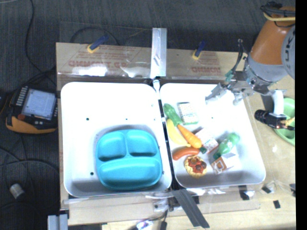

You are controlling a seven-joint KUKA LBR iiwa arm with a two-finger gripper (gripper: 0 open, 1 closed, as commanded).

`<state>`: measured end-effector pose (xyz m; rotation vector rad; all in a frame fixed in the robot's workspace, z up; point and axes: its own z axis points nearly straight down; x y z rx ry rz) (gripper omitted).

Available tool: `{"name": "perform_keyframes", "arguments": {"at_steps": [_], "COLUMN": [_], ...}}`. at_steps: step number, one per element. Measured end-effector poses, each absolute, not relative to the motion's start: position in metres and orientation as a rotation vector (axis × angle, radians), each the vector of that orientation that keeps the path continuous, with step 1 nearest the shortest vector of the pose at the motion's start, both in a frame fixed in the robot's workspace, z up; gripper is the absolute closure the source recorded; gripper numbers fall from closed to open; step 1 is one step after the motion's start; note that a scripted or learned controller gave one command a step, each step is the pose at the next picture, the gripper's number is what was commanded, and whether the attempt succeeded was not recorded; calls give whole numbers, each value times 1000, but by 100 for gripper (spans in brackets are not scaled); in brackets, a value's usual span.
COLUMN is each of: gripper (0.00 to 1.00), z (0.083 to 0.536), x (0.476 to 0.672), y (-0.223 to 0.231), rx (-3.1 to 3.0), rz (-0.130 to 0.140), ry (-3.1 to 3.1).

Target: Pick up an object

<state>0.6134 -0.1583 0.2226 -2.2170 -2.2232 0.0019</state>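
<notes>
**Pick not yet begun**

Camera view: tool [229, 91] poised above the far right corner of the right bin [254, 143], fingers spread, nothing between them. All items lying loose, none lifted. Nearest candidate: small green-and-white carton [187, 113], boxy and flat. Further forward, a smooth tapered orange carrot [190, 136], glossy green bottle [225, 145], round tart-like toy [195, 165]. Left bin [76, 109] carrying a moulded blue plastic tray [128, 159], three compartments, rounded corners. Approach, grasp and lift all remaining.
</notes>
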Motion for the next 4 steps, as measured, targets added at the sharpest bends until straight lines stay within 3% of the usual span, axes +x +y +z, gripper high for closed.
{"name": "perform_keyframes", "arguments": {"at_steps": [1, 2, 3, 4], "gripper": [0, 0, 100, 100], "z": [123, 97, 106, 183], "x": [569, 553, 554, 504], "y": [-106, -111, -110, -19], "rx": [-1919, -1800, -1799, -1866], "rz": [1, -18, -22, 3], "ry": [-2484, -2616, -2613, -2524]}}
